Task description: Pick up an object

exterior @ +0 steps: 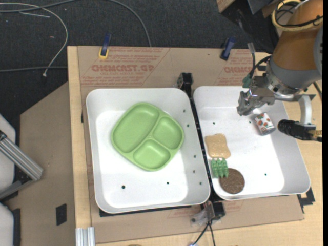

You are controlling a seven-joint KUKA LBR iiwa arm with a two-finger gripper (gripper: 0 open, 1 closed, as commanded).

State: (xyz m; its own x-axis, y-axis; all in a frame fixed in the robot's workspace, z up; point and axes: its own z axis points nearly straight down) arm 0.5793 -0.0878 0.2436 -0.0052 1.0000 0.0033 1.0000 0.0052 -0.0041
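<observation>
While I watch the bench from above, I see the grey arm with the orange band [297, 40] entering from the upper right of the frame. Its two-finger metal gripper [249, 105] hangs over the upper part of the right white shallow bin [287, 183]. I cannot tell its state from this angle.

Just beside the gripper, toward the lower right of it, a small white cylinder with red dots [263, 123] lies on its side on the bin floor. I cannot tell if the gripper touches it.

Near the left wall of the same bin, a flat tan piece shaped like a slice of toast [217, 145] rests. Below it lies a small green ribbed piece [219, 167], and just under that sits a round dark brown disc [233, 181], touching the green piece or almost so.

At the centre left of the frame, the left white shallow bin [107, 188] holds a light green plastic plate with three compartments [147, 136], turned at a slant.
</observation>
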